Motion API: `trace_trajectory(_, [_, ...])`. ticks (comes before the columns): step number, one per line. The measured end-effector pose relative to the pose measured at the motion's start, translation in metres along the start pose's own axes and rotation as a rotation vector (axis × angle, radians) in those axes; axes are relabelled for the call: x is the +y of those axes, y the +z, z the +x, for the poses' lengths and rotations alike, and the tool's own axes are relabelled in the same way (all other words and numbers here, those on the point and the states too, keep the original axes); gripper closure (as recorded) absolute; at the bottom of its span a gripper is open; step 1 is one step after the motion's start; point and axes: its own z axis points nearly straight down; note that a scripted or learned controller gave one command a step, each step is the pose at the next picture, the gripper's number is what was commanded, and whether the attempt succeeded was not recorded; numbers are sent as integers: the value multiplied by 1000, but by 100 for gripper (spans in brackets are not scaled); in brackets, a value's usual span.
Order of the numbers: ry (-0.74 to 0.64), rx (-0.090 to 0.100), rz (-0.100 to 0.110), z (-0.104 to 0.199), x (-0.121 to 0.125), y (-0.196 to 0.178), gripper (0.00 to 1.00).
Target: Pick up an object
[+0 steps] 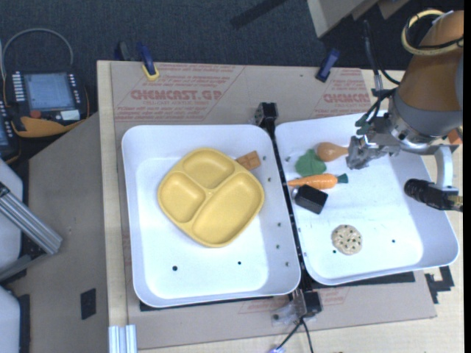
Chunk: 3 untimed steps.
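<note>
In the right bin (412, 252) lie a carrot (315, 182) with a green top (310, 162), a small black block (310, 199), a tan pear-shaped piece (332, 151) and a round speckled cookie (346, 239). My gripper (358, 155) hangs over the bin's upper part, just right of the tan piece. Nothing shows between its fingers.
The left bin (147, 256) holds a yellow divided plate (211, 195) with a small brown block (249, 159) at its upper right edge. A black part of the arm (430, 193) reaches over the right bin's right rim. A black clamp (266, 113) sits between the bins.
</note>
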Motion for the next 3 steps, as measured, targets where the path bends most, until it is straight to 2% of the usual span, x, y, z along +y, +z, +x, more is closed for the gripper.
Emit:
trace_trajectory(1, [0,1,1,49,9,-10,100])
trace_trajectory(2, [0,1,2,104,26,1,100])
trace_trajectory(3, [1,1,1,155,34,-10,100])
